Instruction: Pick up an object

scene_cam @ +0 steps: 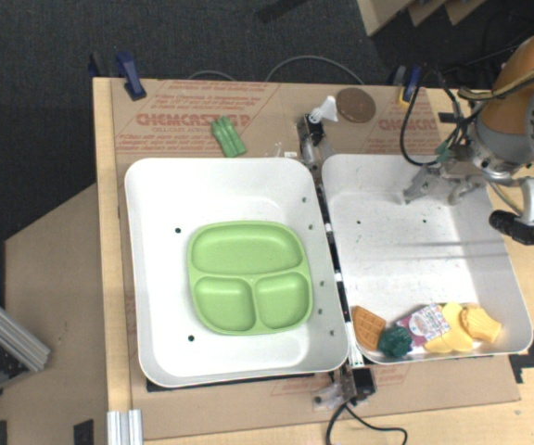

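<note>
The gripper [431,185] hangs over the far part of the right bin [415,248], near its back wall; whether its fingers are apart or together I cannot tell. Nothing shows between them. The toys [429,327] lie well apart from it, heaped against the bin's near wall: a waffle [368,326], a dark green piece [396,342], a pink-white packet [427,323] and yellow pieces [466,327]. To its left, in the other bin [156,248], lies a green tray [248,276].

The tool [431,189] hangs low, seemingly spread.
</note>
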You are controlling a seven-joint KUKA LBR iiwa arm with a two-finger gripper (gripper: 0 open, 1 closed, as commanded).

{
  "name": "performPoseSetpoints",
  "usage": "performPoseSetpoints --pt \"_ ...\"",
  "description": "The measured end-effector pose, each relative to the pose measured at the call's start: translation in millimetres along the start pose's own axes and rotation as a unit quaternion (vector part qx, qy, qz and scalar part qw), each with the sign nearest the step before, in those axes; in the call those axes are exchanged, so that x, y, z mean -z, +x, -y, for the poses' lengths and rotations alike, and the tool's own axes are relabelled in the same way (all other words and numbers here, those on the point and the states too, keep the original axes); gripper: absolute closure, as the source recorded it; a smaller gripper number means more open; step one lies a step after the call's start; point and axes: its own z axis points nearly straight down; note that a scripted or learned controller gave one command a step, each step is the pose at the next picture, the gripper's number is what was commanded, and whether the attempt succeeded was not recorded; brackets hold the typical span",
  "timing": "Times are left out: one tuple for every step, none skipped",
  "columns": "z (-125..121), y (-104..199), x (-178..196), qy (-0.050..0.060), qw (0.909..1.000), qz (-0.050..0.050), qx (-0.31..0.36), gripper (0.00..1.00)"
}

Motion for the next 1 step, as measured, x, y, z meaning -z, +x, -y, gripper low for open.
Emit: performPoseSetpoints --pt "71.7 -2.1 -0.8 -0.008 1.0000 0.004 0.000 0.00"
